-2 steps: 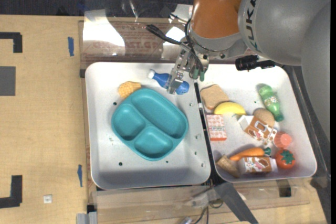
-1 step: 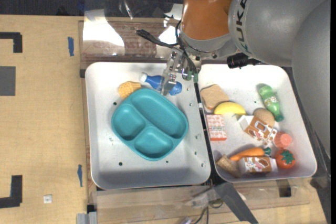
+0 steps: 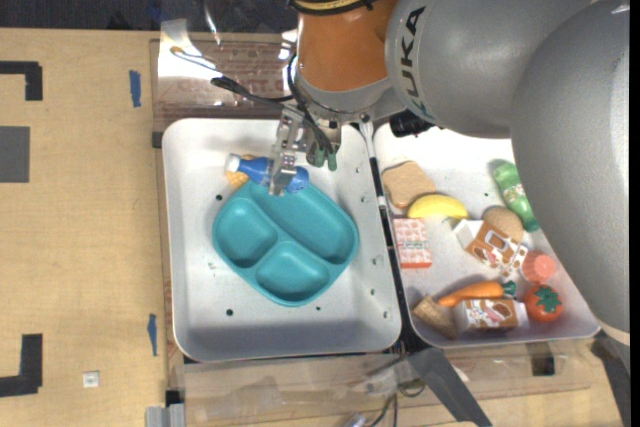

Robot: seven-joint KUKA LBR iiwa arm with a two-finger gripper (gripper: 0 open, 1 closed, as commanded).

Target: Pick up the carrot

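**Gripper over the left bin, carrot lying in the right one**

Nearest the front edge of the bench, the right bin (image 3: 440, 140) holds a crowd of toy food. The carrot (image 3: 470, 292) lies along its near side, orange with a green tip pointing right, just beside a tomato (image 3: 545, 304) and right above a small labelled bottle (image 3: 490, 315) that rests against a brownish piece at the bin's front left corner. Nothing is touching the carrot from above; it sits well apart from the arm's tool.

A little further back in that bin there is a red-and-white packet (image 3: 412, 243) by the dividing wall, an orange-and-white carton (image 3: 495, 245), a banana (image 3: 438, 207), a slice of bread (image 3: 407, 181) and a green item (image 3: 510, 185) partly hidden under the grey arm.

In the left bin (image 3: 190, 245) a teal divided tray (image 3: 285, 240) lies tilted on the white floor, three compartments showing. At its far edge the gripper (image 3: 287, 177) hangs down from the orange band (image 3: 345, 15) of the arm, its fingers low over a blue and yellow object (image 3: 250, 170) that lies against the tray's back rim. The fingers look close together around the blue part, but from here I cannot tell whether they are truly clamped on it or only touching it.

Beyond the bins, crinkled clear plastic (image 3: 225, 60) lies on the wooden bench (image 3: 80, 215).
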